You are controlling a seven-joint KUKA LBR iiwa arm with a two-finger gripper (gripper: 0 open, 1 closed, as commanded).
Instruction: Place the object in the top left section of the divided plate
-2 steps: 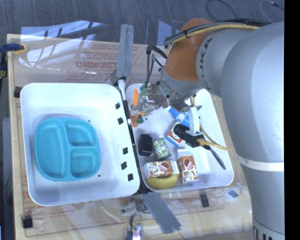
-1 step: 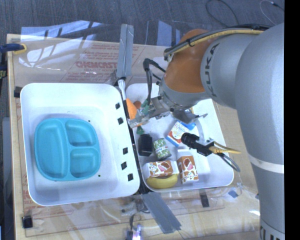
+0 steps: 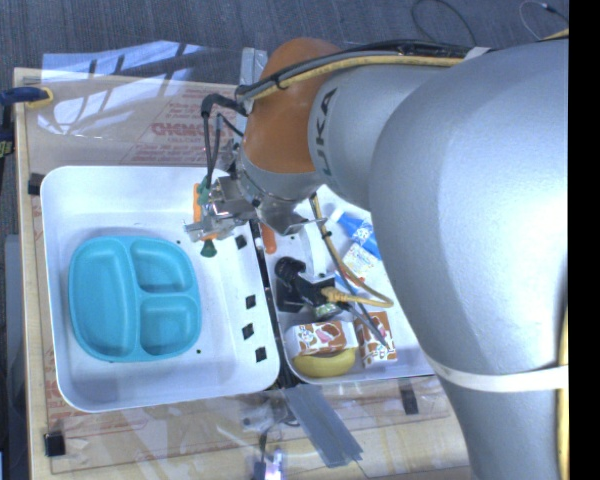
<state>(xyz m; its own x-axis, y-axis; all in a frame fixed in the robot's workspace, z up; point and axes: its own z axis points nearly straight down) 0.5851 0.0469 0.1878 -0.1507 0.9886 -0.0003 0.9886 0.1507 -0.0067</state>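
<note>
Bench [image 3: 130,133] carries two white bins side by side. Left bin [image 3: 70,193] sits at nine o'clock; right bin [image 3: 415,363] at three o'clock, touching along the middle, largely under the arm. A clear plastic sheet [image 3: 120,78] covers the bench at eleven o'clock. Blue clamp [image 3: 20,96] grips the ten o'clock corner.

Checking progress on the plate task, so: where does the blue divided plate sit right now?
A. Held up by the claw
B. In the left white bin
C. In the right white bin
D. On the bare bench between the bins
B: the blue divided plate lies flat on the floor of the left white bin, while the claw hangs over that bin's right edge, apart from the plate.
</note>
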